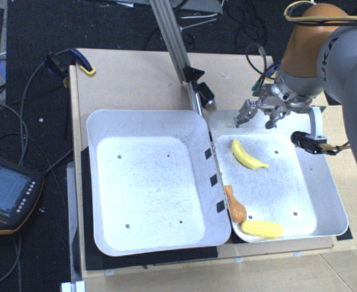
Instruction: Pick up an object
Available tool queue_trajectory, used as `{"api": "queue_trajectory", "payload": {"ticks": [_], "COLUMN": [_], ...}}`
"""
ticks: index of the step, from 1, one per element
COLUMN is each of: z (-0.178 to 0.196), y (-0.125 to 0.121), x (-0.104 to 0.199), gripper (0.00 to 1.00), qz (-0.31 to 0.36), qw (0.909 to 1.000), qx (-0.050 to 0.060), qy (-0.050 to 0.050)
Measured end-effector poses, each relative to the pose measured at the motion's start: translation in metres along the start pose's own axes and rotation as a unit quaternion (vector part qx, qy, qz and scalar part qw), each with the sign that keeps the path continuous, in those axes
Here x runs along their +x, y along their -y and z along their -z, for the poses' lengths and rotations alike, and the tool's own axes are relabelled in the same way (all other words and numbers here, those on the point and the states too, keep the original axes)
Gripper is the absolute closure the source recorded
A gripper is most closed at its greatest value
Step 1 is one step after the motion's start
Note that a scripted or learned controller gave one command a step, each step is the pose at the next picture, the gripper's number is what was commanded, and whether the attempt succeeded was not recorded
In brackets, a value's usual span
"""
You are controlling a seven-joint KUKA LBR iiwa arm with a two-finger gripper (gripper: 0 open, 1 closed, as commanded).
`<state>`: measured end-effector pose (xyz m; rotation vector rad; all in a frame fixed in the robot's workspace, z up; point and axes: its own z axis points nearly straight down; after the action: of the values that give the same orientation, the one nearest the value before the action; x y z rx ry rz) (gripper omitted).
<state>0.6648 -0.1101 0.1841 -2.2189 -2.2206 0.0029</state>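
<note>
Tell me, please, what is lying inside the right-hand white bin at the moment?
The right bin holds a banana near its far end, an orange wooden spoon-like piece along its left wall, and a yellow lemon-shaped object at its near edge. The gripper hangs above the far rim.

The pale wooden surface is carrying two white bins: the left bin is lying beside the right bin, their edges meeting. A blue-and-yellow clamp is gripping the surface's corner, beyond the left bin.

Left bin floor open, banana, orange piece, yellow piece crowd right bin
</note>
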Motion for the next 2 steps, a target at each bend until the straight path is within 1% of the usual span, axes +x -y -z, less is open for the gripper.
{"api": "queue_trajectory", "payload": {"ticks": [1,2], "z": [-0.057,-0.09], "y": [0.003,0.003], "x": [-0.009,-0.009], "gripper": [0.0,0.0], "qz": [-0.001,0.0], "qw": [1.0,1.0], "qx": [0.001,-0.001], "qy": [0.0,0.0]}}
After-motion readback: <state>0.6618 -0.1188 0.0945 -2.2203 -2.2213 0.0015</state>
